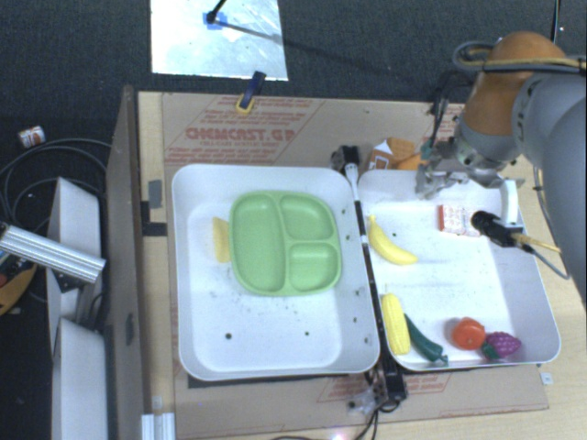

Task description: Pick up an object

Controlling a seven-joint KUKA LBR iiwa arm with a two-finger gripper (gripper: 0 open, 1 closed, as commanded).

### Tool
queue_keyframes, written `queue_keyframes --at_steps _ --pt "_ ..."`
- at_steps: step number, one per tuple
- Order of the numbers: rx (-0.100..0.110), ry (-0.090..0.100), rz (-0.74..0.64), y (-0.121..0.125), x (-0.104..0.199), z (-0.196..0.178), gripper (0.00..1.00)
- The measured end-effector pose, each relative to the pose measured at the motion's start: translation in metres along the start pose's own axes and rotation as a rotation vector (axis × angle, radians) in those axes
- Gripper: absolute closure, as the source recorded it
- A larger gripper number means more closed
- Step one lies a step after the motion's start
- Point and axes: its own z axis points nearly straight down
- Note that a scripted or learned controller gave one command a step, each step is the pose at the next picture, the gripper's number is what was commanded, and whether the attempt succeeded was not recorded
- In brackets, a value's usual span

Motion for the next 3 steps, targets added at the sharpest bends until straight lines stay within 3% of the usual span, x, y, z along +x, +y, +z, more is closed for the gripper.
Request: queue_keyframes --at_steps 1,2,3 --pt "0.004 -0.001 0.01 -0.027 -0.008 -0.08 1.0" --pt "0.012 0.003 0.001 -0.042 0.055 -0.05 1.0" --pt "0.011 0.001 0.003 -0.049 0.077 -0.051 1.0"
